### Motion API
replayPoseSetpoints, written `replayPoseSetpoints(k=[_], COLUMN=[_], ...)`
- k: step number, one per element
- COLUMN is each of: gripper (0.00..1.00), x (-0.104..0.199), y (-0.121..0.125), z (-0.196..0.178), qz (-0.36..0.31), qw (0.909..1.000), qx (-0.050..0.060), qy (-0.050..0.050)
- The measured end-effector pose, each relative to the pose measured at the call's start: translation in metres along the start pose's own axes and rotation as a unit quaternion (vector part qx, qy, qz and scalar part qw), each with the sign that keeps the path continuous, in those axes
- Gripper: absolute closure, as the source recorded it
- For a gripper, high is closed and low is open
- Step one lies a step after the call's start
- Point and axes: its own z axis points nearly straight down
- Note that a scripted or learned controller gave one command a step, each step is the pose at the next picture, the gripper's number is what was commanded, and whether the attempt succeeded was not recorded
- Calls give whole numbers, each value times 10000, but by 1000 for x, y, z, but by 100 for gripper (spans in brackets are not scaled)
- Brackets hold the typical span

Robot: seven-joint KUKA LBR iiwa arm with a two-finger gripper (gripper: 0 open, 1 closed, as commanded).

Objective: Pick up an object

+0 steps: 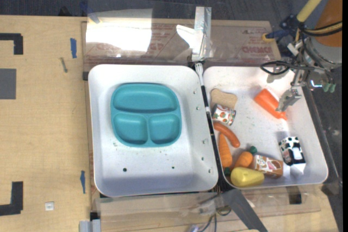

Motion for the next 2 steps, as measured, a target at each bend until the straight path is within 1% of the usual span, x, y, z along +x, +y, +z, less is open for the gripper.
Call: replayPoseSetpoints(k=[1, 2], gripper=[0, 0], x=[14, 6], y=[-36, -7], z=[76, 83], qz=[-259, 621], qw=[9995, 9978], qx=[57, 63], qy=[-170, -208])
